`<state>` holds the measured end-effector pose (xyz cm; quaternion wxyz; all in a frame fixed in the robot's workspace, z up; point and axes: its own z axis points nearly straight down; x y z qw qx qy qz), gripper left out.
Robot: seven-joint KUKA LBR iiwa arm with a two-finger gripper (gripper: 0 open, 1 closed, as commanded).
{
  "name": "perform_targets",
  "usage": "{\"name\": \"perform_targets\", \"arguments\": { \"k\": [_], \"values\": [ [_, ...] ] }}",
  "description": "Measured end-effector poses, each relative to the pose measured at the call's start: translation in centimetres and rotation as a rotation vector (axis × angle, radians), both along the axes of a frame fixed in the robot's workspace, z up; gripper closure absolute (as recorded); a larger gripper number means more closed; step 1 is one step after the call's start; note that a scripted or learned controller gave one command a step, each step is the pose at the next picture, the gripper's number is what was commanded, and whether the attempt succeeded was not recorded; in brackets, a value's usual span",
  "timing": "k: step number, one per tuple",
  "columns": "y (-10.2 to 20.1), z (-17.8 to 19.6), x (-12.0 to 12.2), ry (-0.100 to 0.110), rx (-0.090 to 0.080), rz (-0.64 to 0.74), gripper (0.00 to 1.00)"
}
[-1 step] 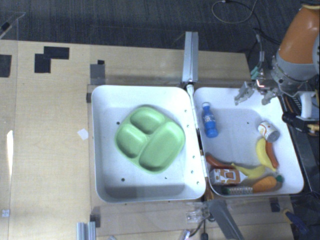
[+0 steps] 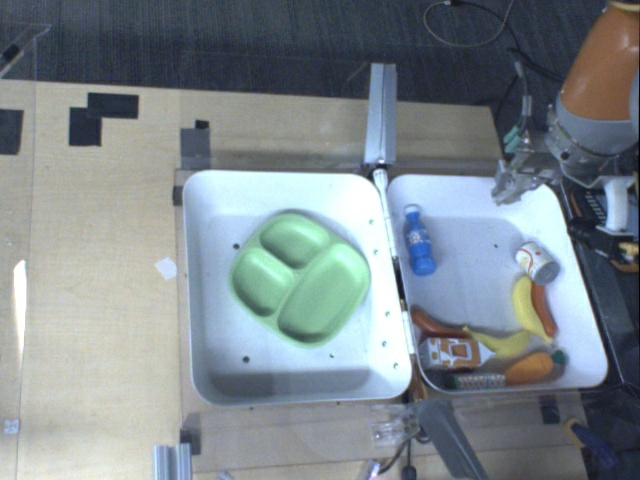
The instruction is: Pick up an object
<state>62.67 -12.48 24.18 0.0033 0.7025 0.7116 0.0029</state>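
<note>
I am hanging my gripper (image 2: 512, 180) over the top right corner of the right bin (image 2: 470, 223), at about two o'clock from that bin's middle. Whether it is gripping anything I cannot tell; it is too small and blurred.

The things I could pick are lying below it. A blue bottle (image 2: 419, 240) is resting near the bin's left wall, at about ten o'clock. A small can (image 2: 537, 261) is lying at three o'clock, and just under it a banana (image 2: 521, 308) is curving down toward five o'clock, with an orange-red piece (image 2: 544, 312) touching its right side. Along the six o'clock edge a small carton (image 2: 451, 352), a carrot (image 2: 529, 368) and a dark flat item (image 2: 480, 379) are crowding together, touching one another.

In the left bin (image 2: 215, 358) a green divided plate (image 2: 300, 278) is sitting, well apart from my gripper.
</note>
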Motion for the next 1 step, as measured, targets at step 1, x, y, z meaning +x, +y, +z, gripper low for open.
{"name": "perform_targets", "arguments": {
  "k": [1],
  "values": [
    [3.79, 12.38, -3.08, 0.002, 0.0, -0.149, 1.0]
  ]
}}
